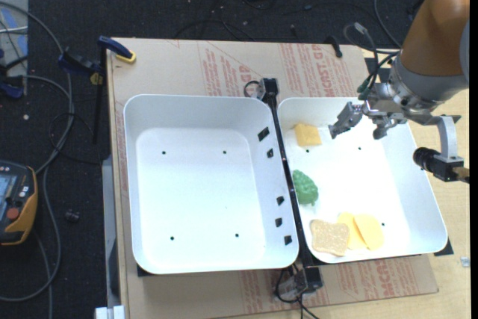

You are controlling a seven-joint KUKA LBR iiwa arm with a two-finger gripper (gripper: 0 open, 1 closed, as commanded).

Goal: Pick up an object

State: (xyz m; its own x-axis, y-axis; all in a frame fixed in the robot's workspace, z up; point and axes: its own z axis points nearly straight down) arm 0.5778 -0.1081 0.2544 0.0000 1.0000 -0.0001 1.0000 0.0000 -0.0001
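Note:
My gripper (364,123) hangs over the back of the right bin (407,183), open, with nothing between its fingers. A yellow block (307,134) lies just to its left, near the bin's back left corner. A green crumpled lump (305,187) rests against the left wall of this bin. At the front of the bin lie a tan bread-like slice (329,236) and a yellow flat piece (362,229), touching each other.
The left bin (149,116) stands beside the right one, with a black divider (281,168) and clips between them. Both rest on a cardboard sheet (216,63). A blue and yellow clamp (116,50) sits at its back left corner. Cables cross the dark floor.

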